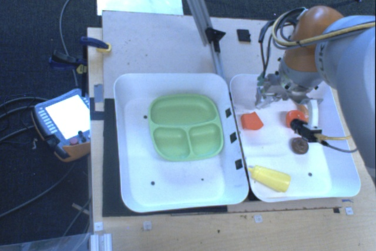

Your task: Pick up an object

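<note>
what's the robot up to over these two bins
The arm reaches in from the right, and its gripper hangs over the far part of the right bin, close to an orange block. I can't see it holding anything. That bin also has a yellow object, a small brown disc and another orange piece. The left bin holds a green divided plate, untouched.

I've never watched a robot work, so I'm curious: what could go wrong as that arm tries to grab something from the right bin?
The gripper hangs just beyond the orange block, not over it; a straight descent might miss or push it aside.
The yellow object looks rounded and lies near the front wall of the right bin, so it could slip from a grasp.
</note>
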You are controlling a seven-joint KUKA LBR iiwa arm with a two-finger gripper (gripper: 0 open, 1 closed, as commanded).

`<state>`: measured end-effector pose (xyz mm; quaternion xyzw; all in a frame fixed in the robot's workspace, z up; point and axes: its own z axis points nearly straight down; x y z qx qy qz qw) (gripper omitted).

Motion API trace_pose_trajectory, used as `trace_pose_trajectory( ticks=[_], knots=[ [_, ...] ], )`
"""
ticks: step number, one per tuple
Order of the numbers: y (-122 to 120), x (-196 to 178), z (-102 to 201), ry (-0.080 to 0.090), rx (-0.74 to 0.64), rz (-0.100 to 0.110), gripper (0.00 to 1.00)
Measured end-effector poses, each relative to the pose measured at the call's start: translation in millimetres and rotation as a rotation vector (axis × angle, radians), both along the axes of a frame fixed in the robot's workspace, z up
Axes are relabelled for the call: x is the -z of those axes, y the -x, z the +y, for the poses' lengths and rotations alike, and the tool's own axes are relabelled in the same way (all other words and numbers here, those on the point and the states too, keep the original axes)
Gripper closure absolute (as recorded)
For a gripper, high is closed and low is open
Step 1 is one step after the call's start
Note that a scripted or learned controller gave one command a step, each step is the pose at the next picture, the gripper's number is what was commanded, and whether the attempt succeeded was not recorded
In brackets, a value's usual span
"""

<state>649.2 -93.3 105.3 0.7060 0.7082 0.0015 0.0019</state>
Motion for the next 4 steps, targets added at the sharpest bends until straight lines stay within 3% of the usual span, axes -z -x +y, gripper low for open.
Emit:
trace_pose_trajectory(
  ticks=[3,4],
  knots=[
    [-5,-184,-7,0.001,-0.004,-0.005,1.00],
    [-6,-192,-7,0.000,-0.004,0.000,1.00]
  ],
)
